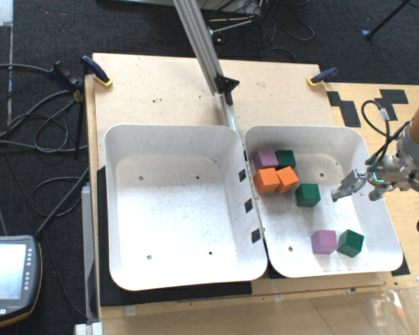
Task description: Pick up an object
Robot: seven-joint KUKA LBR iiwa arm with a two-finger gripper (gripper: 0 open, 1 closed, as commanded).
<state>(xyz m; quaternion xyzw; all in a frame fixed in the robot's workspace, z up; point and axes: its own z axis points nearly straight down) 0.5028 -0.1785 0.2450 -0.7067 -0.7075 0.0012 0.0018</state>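
Gripper (349,185), empty, finger spread unclear, hovers over right bin (377,222); nearest green cube (308,195) lies just left.

2 bins sit side by side on the bench (167,89). The right bin (377,250) holds 4 blocks (276,171) clustered at its far left, 1 block (308,195) just right of them, and 2 blocks (337,242) touching near its near edge.
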